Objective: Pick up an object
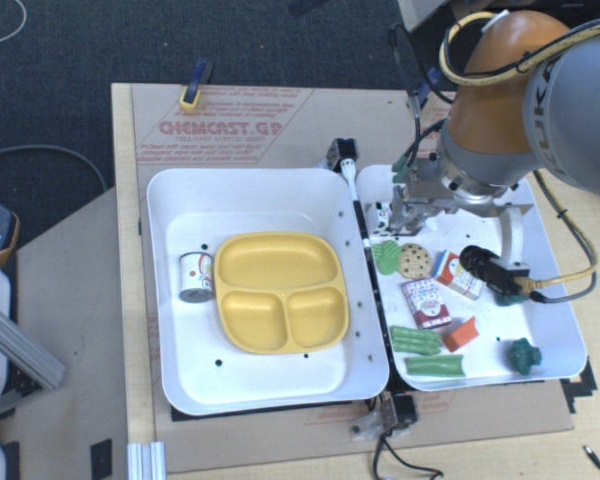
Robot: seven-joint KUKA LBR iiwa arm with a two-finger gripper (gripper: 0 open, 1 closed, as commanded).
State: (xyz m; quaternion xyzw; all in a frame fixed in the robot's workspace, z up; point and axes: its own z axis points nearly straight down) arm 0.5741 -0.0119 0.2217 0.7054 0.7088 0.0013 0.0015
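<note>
The job has hardly begun, as far as I can see: nothing is lifted, and every small thing lies flat in a bin. The claw hangs low over the top left corner of the right bin, close to the wall between the two bins. It is dark and tangled there, so I cannot tell if the claw is open or closed, and I see nothing held in it. The things nearest to it are a green leafy piece and a round cookie, which lie side by side just below the claw. I think one of these may be the one it goes for, but that is only a guess. Further down in the same bin lie a red packet, a little box, an orange block, two green pods and a dark green lump near the bottom right corner. In the left bin there is a yellow tray with three parts, and a small can lies just beside its left edge. What is left to do is nearly all of it: come down on one thing, close around it, and lift it clear of the bin.
</note>
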